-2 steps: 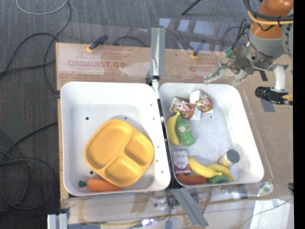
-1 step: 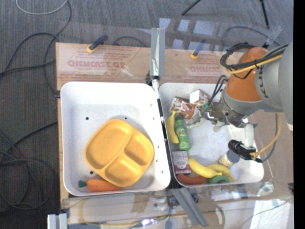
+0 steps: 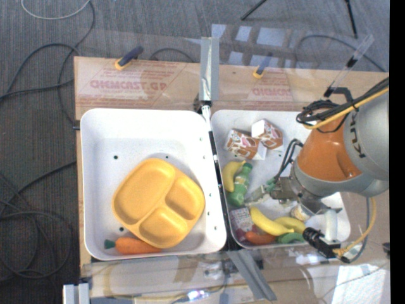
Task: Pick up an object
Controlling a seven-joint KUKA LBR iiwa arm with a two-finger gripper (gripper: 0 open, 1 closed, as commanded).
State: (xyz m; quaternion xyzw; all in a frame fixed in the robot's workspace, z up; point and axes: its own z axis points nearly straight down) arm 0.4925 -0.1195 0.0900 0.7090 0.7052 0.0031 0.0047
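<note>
Yellow plastic banana (image 3: 269, 222) lies just below-left of the tool (image 3: 278, 192), long axis running left-right; tool's open-or-closed state cannot be told.

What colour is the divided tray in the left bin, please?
Yellow-orange tray, seen best in the camera view.

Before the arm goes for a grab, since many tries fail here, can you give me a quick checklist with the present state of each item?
1. Arm over the right bin: ok.
2. Objects within reach in that bin, such as the banana and the small cartons: ok.
3. Gripper open: cannot tell.
4. Nothing held already: cannot tell.
5. A target lying apart from others: not ok, the banana is crowded at the bin's near edge.
6. Left bin holds the yellow tray and carrot, away from the arm: ok.
</note>
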